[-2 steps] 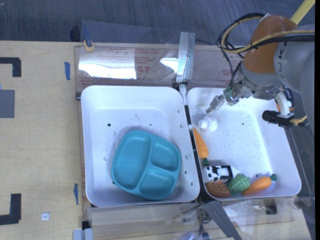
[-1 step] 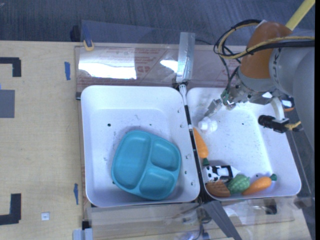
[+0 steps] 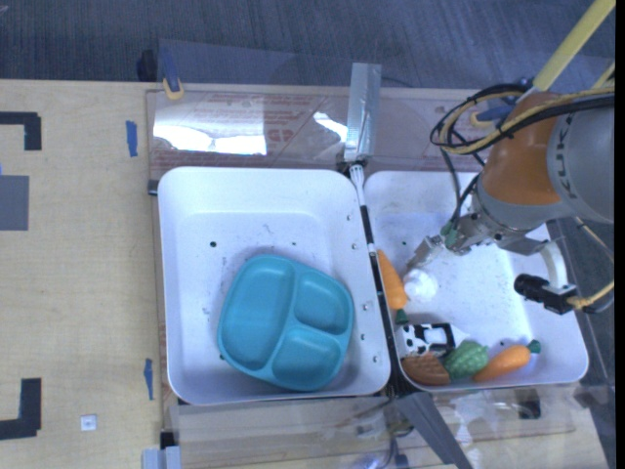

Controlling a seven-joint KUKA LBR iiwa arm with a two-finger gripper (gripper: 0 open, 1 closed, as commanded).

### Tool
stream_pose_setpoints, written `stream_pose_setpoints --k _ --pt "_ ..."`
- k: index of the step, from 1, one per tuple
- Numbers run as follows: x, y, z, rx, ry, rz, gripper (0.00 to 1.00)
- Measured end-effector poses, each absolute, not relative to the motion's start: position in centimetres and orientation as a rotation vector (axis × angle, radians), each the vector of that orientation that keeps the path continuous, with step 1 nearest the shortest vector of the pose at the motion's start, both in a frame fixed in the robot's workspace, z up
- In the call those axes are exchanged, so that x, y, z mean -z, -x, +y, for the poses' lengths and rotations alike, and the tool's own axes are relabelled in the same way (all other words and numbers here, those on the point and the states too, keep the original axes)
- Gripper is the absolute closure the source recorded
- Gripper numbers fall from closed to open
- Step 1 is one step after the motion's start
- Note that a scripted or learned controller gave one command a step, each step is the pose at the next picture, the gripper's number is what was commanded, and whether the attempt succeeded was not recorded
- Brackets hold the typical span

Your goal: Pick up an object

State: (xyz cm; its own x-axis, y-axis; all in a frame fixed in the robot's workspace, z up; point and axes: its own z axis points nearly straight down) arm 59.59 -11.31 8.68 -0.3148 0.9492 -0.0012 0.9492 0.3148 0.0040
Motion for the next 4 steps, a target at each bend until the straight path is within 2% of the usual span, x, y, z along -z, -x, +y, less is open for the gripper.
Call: stream_pose_setpoints --k 1,2,3,4 --pt "-14.7 -62.2 -16.1 -0.002 -1.843 2.535 0.00" --pt "-11.0 -64.7 -16.9 0.002 -1.909 2.496 0.00" --pt "-11.0 -66.8 -16.4 -0.001 -1.907 2.494 0.00" --pt "-8.6 -62.0 -13.1 -0.004 -1.927 2.474 0.00"
